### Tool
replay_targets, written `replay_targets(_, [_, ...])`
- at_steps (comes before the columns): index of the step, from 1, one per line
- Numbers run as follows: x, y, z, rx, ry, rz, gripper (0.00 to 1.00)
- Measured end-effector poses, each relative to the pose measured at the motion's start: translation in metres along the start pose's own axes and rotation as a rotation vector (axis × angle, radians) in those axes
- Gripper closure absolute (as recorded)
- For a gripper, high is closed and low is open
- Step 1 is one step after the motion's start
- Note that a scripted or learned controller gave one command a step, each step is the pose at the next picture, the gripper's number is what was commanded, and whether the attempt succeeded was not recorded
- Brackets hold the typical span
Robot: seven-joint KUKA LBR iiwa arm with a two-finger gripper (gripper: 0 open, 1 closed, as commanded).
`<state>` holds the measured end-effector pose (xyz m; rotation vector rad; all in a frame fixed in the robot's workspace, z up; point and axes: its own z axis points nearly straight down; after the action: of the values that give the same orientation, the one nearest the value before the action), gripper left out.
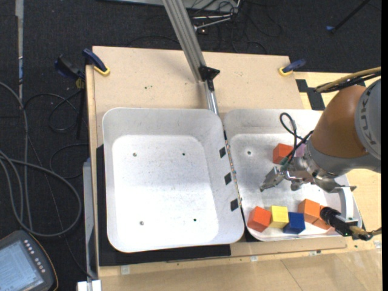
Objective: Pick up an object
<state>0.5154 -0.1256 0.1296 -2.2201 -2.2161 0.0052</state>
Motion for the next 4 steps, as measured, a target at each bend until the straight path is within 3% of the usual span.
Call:
replay_targets(1, [0.000,0.000,0.036,-0.004,-0.001,-0.001,0.00])
replay_targets(2, [0.000,0.001,0.024,-0.008,-0.001,-0.001,1.00])
replay_targets(4, [-0.005,0.002,-0.064,-0.011,-0.003,-0.003,1.00])
